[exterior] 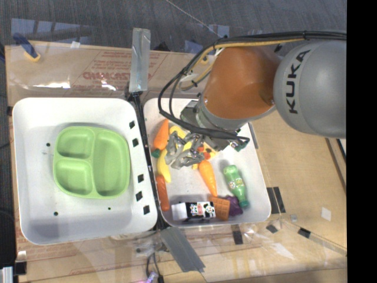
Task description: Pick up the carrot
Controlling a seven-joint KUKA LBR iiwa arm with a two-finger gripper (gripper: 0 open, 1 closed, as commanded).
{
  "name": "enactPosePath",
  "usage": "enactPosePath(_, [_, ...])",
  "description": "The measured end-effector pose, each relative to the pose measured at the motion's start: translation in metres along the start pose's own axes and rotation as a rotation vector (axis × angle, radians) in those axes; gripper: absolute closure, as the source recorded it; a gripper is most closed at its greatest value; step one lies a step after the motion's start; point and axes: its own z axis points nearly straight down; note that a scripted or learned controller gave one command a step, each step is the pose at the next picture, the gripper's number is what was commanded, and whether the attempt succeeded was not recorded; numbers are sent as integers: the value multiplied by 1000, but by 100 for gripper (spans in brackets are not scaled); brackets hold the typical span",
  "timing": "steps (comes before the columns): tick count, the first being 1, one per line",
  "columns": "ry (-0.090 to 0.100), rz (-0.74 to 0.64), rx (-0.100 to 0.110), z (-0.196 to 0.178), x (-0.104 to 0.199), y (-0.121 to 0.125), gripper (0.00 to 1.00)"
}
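We are looking at a robotics lab bench, not a home or kitchen. The KUKA arm (306, 90), grey with an orange band and bundled black cables, marks it as a research rig. Its gripper (184, 149) hangs inside the right bin (259, 181); to the gripper's left lies the left bin (35, 158), holding a green divided plate (92, 161). Around and below the gripper we see plastic toy food (206, 178), test props rather than groceries. Behind the gripper, taped-down cardboard (88, 69) covers the bench, with tape strips (140, 61) and clear sheeting.
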Motion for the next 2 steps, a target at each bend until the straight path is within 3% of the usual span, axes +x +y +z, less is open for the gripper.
enactPosePath(1, [0, -596, 2, -81, 39, -10, 100])
enactPosePath(2, [1, -1082, -11, 29, 90, -13, 100])
